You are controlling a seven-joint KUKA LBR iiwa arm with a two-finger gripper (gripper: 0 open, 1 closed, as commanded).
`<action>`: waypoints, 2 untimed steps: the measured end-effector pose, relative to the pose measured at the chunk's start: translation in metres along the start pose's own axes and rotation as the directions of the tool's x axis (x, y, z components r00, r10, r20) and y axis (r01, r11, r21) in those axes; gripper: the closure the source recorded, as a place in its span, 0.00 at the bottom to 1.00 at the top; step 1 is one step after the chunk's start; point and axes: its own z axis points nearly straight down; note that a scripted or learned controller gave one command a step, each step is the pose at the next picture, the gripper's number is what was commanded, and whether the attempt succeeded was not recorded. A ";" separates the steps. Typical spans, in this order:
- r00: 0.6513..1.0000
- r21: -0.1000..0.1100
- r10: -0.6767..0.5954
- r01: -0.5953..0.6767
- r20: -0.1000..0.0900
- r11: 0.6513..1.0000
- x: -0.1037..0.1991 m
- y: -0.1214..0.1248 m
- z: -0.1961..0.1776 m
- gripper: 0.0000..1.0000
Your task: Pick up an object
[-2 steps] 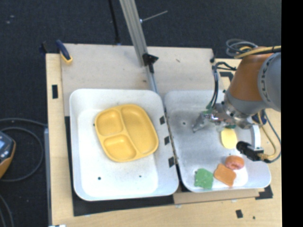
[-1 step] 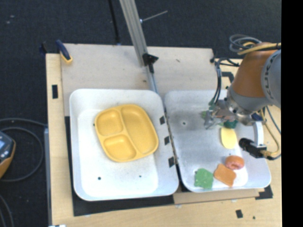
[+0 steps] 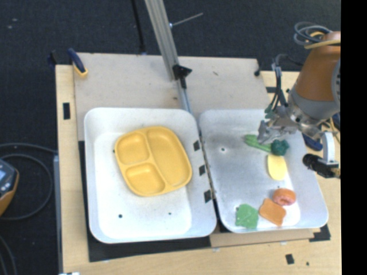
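Note:
In the right bin (image 3: 235, 171) lie several small objects. A green stick-like piece with a dark green head (image 3: 267, 145) rests near the bin's far right side. Below it lies a pale yellow piece (image 3: 276, 167). Near the front edge sit a red-orange piece (image 3: 284, 197), an orange block (image 3: 272, 212) and a light green piece (image 3: 247, 216). My gripper (image 3: 268, 132) hangs low at the end of the grey and orange arm, right above the green stick's thin end. How its fingers stand is too small to make out.
The left bin (image 3: 103, 211) holds a yellow three-compartment plate (image 3: 152, 160). A slanted metal post (image 3: 163, 33) rises behind the bins. Cables and black clamps hang at the right edge by the arm (image 3: 318, 79).

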 end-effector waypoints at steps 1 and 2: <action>1.000 0.000 -0.004 0.004 0.000 1.000 -0.002 0.002 -0.054 1.00; 1.000 0.006 -0.008 0.008 -0.004 1.000 0.058 0.011 -0.048 1.00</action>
